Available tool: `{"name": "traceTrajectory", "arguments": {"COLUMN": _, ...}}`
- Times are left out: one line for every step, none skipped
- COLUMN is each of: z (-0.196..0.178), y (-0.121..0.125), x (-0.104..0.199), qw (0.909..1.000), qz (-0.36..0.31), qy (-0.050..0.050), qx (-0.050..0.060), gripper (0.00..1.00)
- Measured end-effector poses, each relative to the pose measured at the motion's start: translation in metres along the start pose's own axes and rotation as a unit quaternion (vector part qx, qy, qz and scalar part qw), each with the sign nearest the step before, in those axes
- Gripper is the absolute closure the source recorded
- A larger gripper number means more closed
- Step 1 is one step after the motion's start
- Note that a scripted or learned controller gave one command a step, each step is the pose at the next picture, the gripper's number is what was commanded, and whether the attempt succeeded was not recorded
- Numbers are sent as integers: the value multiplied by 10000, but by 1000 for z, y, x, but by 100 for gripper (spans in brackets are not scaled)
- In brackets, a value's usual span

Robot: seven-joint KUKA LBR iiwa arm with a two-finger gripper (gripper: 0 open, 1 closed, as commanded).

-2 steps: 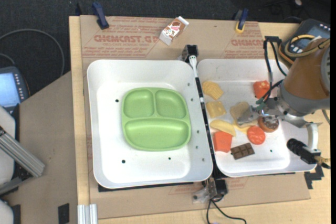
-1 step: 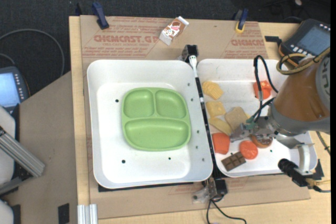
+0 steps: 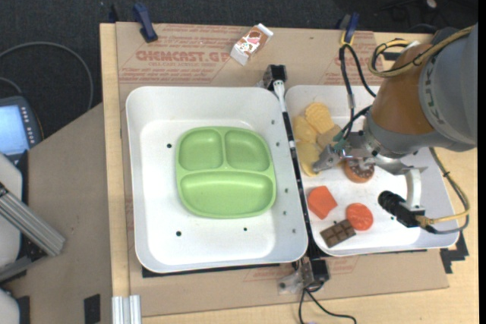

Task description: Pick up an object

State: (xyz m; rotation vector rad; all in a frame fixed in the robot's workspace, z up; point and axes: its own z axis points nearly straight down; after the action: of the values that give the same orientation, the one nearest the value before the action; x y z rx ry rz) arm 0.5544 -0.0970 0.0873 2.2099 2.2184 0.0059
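Gripper (image 3: 339,153) hangs near the right bin's (image 3: 434,239) left wall; we can't tell its state (yellow pieces (image 3: 310,134) touching, leftward).

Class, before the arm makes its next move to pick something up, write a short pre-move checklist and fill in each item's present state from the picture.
1. Gripper is over the right bin: ok.
2. Finger state readable: cannot tell.
3. Object held between fingers: cannot tell.
4. Orange block, orange ball and brown bar lie apart from the arm, free to pick: ok.
5. Yellow pieces beside the gripper, contact: cannot tell.
6. Green tray lies flat in the left bin: ok.
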Motion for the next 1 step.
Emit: {"name": "traceTrajectory", "arguments": {"z": 0, "y": 13, "x": -32, "qw": 10000, "qz": 20, "qy": 14, "qx": 8, "gripper": 0}}
